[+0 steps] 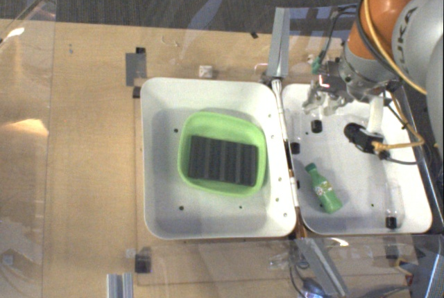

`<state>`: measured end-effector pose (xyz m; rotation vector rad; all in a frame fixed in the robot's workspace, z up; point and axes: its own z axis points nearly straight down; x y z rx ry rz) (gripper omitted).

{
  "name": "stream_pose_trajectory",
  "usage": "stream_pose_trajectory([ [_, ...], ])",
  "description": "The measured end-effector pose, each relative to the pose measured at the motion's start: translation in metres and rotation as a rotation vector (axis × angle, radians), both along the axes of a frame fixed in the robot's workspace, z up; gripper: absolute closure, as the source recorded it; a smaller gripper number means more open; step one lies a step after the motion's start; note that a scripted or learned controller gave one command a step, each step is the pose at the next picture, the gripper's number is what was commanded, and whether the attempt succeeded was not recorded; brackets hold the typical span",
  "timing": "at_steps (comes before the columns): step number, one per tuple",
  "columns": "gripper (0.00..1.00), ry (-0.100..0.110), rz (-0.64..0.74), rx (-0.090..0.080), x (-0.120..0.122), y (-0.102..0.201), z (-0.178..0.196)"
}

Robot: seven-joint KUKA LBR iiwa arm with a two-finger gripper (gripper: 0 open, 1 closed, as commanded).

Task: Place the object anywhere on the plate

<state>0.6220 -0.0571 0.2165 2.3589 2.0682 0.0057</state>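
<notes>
A small green bottle (323, 188) lies on its side in the right bin (409, 220), near that bin's front left. The green plate (222, 125), with a dark ribbed middle, sits in the left bin (159, 213). My gripper (323, 101) hangs over the back left corner of the right bin, well behind the bottle and apart from it. It looks open, with nothing between its fingers.
A black part with a yellow-tipped cable (361, 137) hangs below the wrist over the right bin. Small black bits (316, 126) lie on that bin's floor. A metal divider post (279, 47) stands between the bins at the back.
</notes>
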Motion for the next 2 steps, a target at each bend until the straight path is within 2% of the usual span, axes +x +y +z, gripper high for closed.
stream_pose_trajectory([
  [1,1.0,0.002,0.074,0.001,-0.0226,0.0872,-0.016],
  [2,0.0,0.002,0.073,0.001,-0.0225,0.087,-0.0159],
])
